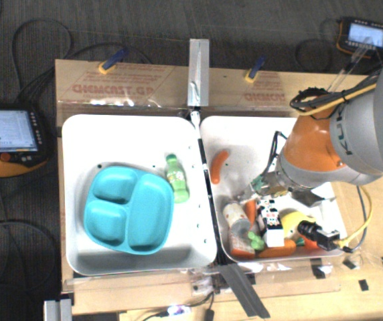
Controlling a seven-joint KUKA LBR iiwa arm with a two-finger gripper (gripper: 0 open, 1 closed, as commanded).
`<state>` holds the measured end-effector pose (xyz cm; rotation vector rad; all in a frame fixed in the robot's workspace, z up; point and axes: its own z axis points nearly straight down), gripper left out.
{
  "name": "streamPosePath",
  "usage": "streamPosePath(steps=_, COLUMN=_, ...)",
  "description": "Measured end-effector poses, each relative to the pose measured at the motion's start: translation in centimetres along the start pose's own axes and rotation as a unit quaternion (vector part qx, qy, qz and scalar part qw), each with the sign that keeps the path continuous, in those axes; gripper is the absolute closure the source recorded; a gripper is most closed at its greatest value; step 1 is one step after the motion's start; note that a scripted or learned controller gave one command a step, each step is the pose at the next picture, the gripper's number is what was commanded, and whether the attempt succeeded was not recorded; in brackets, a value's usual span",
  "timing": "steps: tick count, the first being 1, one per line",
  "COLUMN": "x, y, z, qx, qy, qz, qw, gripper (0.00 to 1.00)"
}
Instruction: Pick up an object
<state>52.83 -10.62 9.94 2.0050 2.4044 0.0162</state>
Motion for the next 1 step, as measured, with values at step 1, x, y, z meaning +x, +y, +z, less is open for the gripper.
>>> streamPosePath(steps=1, x=3.95, y=7.55, z=-8.27, qx=0.009, qy=0.000, qz=0.069, qw=0.9976, gripper=1.00)
